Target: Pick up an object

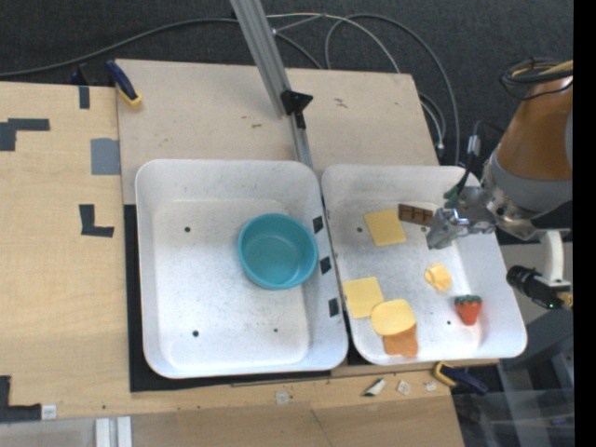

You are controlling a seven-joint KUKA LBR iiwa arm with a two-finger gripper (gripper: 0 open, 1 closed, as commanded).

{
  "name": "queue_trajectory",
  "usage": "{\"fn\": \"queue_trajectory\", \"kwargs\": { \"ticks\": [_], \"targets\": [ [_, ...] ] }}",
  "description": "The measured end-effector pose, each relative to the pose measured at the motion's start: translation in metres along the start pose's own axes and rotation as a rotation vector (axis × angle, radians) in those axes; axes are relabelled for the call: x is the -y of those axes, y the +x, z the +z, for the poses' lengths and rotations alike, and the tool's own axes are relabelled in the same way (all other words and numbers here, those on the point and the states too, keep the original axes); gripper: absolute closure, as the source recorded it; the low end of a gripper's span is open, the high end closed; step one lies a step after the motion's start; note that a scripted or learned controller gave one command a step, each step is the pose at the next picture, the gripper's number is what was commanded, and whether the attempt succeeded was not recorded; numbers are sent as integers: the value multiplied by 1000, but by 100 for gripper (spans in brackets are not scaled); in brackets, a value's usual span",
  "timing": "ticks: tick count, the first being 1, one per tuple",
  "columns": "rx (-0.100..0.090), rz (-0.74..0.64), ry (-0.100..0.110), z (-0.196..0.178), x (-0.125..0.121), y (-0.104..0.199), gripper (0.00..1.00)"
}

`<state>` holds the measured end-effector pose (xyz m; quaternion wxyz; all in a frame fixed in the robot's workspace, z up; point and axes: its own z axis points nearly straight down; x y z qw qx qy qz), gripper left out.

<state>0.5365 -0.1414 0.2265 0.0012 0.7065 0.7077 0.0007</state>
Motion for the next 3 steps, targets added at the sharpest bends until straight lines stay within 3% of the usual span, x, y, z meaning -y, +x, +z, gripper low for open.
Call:
{"fn": "queue_trajectory", "kwargs": {
  "ticks": [1,3],
  "targets": [
    [0,0,0,-36,-1,0,100],
    [-2,-5,6,-5,-21,109,100]
  ]
}}
